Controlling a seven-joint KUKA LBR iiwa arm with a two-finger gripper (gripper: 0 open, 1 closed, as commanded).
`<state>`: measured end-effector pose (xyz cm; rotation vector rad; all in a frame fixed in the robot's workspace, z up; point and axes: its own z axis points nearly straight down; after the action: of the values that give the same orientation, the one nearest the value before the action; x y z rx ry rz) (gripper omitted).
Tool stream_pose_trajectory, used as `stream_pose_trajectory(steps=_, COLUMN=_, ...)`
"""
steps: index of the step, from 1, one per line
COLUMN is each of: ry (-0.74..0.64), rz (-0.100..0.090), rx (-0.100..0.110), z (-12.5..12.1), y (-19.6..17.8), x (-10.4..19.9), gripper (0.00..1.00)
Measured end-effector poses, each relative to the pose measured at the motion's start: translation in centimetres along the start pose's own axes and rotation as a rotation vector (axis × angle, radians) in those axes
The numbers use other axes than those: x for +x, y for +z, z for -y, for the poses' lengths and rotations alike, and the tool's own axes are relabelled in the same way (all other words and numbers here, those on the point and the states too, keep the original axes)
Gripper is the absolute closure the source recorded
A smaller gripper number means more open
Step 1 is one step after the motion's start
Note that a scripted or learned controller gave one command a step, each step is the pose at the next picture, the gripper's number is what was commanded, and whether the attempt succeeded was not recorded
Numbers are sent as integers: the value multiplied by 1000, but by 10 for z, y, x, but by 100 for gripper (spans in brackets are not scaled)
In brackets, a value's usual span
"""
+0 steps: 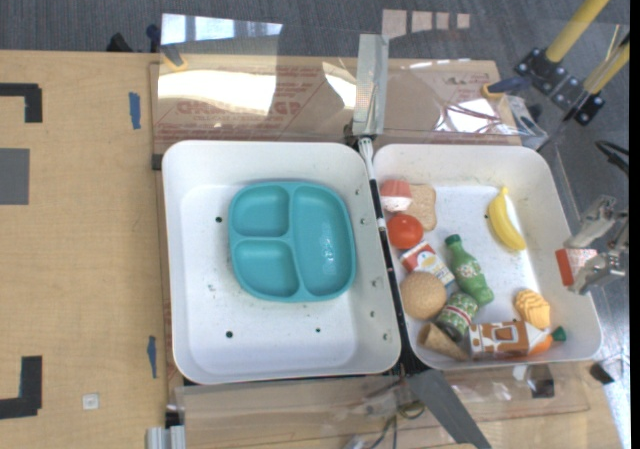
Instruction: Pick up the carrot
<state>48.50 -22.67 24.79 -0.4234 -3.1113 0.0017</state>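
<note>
Claw [598,259] at right bin's [548,169] outer rim, off the toys; finger spread cannot be told. Carrot [545,340] in that bin's near right corner, touching the juice carton [499,338].

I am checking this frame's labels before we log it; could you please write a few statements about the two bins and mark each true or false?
1. The teal divided plate lies in the left bin. True.
2. The banana lies on the plate. False: it lies in the right bin, near its far right side.
3. The carrot lies at the right bin's near right corner, beside the juice carton. True.
4. The gripper holds the carrot. False: it sits at the bin's right rim, apart from the carrot.
</note>
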Motion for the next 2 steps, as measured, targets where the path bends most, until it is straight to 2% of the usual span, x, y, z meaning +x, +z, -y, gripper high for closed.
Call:
stream_pose_trajectory(steps=1, ry=-270, rz=19, rx=-1, z=-6, y=146, x=0, gripper=100)
stream_pose_trajectory(steps=2, ry=-329, rz=21, rx=3, z=-16, y=5, x=-45, gripper=100)
